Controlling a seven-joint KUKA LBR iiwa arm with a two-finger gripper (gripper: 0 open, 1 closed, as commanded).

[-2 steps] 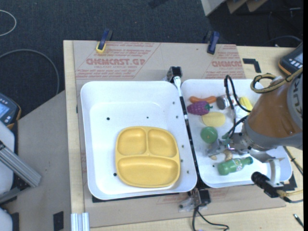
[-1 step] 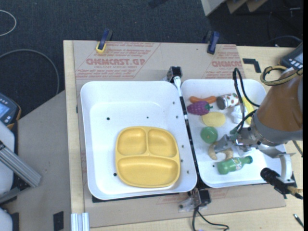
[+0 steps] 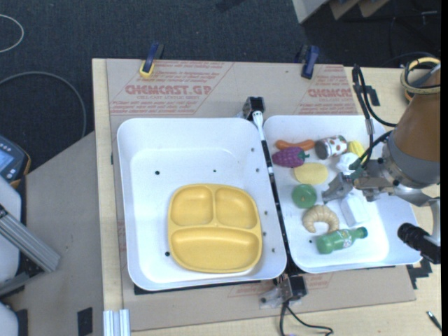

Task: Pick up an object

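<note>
Gripper hovers among toy food in the right bin, grasping nothing.

Fingers look spread, just above the croissant and beside the green bottle; the yellow divided plate sits alone in the left bin, leaving pickable clutter on the arm's side.

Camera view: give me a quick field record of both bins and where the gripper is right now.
left bin: yellow divided plate
right bin: toy carrot, purple toy vegetable, yellow toy, green round toy, toy croissant, green toy bottle, small figure
gripper: over right bin, beside the green round toy
held: nothing seen between fingers
</note>
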